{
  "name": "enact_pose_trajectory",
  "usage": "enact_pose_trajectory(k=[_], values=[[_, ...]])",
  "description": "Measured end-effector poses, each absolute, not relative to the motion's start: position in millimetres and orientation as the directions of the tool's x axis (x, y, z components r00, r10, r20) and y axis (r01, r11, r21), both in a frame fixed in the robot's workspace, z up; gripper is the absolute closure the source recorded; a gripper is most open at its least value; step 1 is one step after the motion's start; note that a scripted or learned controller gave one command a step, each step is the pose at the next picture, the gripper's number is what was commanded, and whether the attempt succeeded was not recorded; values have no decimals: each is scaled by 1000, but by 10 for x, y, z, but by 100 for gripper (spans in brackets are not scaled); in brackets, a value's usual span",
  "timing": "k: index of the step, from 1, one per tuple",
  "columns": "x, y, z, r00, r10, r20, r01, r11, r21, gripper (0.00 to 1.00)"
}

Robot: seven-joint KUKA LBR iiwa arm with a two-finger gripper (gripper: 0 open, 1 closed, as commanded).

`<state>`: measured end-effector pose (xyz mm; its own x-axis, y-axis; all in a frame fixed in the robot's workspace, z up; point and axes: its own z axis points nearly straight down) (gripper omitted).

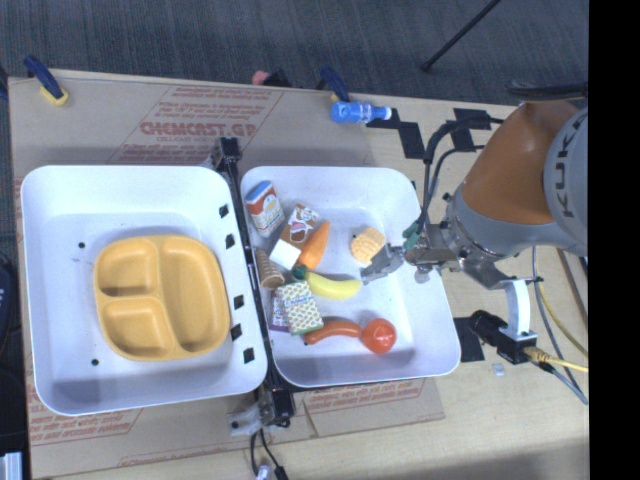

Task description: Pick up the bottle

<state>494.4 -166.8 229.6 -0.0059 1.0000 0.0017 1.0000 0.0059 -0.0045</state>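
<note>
The bottle [297,224] is small and brown with a pale label. It lies tilted in the right bin [430,308], near the upper left, wedged between a white and blue carton [263,208] and an orange carrot [315,245]. My gripper [379,265] hangs low over the middle right of the same bin. It is just below and to the right of a yellow corn piece [367,242], well to the right of the bottle and apart from it. I see nothing held in it.
Crowded around the bottle are a banana [335,286], a red pepper [353,334], a patterned box [299,308], a cone [268,267] and a white block [285,255]. The left bin [40,268] holds a yellow divided tray [160,296]. Blue clamps [355,113] sit at the bench's back edge.
</note>
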Motion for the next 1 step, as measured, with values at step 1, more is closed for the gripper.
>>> enact_pose_trajectory(k=[1], values=[[4949,-1665,2399,-11,1000,2,1000,11,-6,100]])
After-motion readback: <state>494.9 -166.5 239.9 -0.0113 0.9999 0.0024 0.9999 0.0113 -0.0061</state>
